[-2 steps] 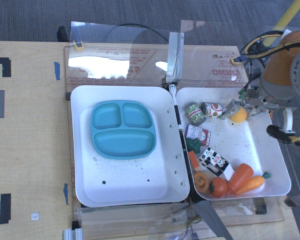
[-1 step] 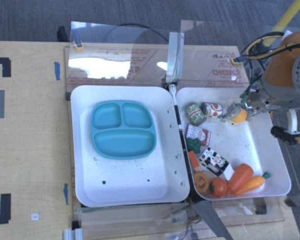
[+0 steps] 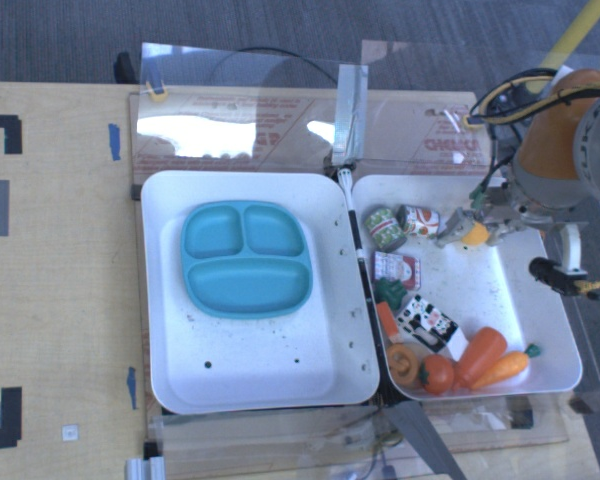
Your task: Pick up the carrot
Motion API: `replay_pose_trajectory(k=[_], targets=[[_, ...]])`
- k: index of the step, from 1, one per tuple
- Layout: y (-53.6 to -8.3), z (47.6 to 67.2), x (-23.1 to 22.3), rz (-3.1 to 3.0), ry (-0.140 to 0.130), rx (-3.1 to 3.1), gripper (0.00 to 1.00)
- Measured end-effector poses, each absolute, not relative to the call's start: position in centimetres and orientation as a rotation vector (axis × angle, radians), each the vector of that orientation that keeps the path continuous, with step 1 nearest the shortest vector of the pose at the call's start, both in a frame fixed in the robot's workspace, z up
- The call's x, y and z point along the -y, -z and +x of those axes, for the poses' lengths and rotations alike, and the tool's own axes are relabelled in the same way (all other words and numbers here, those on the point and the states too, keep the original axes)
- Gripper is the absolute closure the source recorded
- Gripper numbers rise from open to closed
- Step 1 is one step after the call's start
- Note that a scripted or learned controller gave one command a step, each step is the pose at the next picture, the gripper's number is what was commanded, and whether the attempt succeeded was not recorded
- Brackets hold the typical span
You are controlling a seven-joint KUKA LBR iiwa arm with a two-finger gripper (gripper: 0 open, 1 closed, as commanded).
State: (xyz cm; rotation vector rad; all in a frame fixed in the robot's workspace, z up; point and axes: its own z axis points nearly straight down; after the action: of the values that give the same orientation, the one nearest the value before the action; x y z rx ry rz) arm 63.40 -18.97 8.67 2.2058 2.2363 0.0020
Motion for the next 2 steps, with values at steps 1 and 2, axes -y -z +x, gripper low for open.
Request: replay_pose_trajectory(k=[1,2], targets=[[-8.8,66.6,20.9,1.981,-0.004,-2.489,0.00],[-8.7,64.5,20.6,2.033,-0.010,-2.396,0.00]])
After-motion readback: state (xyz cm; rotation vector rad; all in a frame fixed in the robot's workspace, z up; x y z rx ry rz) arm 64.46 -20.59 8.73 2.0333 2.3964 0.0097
